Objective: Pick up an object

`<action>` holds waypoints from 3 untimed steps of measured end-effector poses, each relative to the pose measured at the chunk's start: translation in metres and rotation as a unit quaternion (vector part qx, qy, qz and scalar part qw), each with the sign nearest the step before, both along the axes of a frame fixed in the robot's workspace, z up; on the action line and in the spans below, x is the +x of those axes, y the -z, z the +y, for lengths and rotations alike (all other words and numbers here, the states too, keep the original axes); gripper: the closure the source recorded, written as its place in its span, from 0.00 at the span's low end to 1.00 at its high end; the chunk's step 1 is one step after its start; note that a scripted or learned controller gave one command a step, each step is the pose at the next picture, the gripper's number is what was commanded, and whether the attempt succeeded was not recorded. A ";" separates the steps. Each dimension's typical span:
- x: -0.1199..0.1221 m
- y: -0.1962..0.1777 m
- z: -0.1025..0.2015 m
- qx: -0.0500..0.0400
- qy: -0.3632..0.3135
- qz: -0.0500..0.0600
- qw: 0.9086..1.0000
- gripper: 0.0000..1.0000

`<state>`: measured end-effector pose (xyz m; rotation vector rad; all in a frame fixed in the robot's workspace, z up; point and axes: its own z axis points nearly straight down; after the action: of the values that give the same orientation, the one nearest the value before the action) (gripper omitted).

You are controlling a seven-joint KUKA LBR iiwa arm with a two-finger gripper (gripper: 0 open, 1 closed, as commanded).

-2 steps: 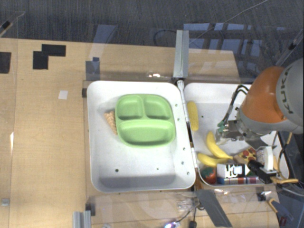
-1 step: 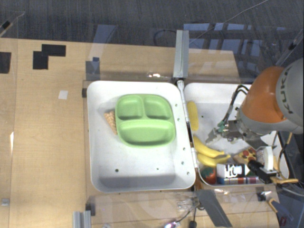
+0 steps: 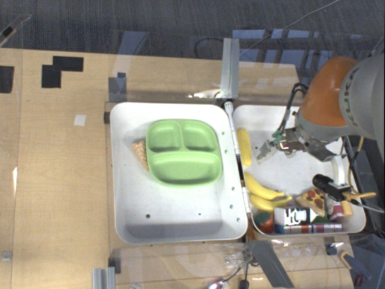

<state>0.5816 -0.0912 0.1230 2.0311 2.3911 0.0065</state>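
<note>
My gripper (image 3: 278, 146) hangs over the middle of the right bin (image 3: 264, 118), with nothing visibly held in it. Just to its left a yellow corn cob (image 3: 243, 147) lies along the bin's left wall. Below the gripper, two bananas (image 3: 266, 194) lie near the bin's front left. Along the front wall sit a black-and-white box (image 3: 295, 215), a toy pizza slice (image 3: 313, 197) and some small red and multicoloured items (image 3: 266, 221).
The left bin (image 3: 174, 224) holds a green divided plate (image 3: 183, 151), and a tan waffle-like piece (image 3: 140, 154) pokes out under the plate's left edge. A metal divider post (image 3: 230, 71) stands between the bins at the back.
</note>
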 end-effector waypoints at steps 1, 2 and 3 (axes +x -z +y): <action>0.052 0.032 -0.004 -0.001 -0.016 -0.002 1.000 0.00; 0.090 0.034 -0.005 -0.001 -0.022 -0.001 1.000 0.00; 0.090 0.034 0.001 -0.002 -0.013 -0.002 1.000 0.00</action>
<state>0.6716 -0.0903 0.0889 1.9965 2.4132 0.0073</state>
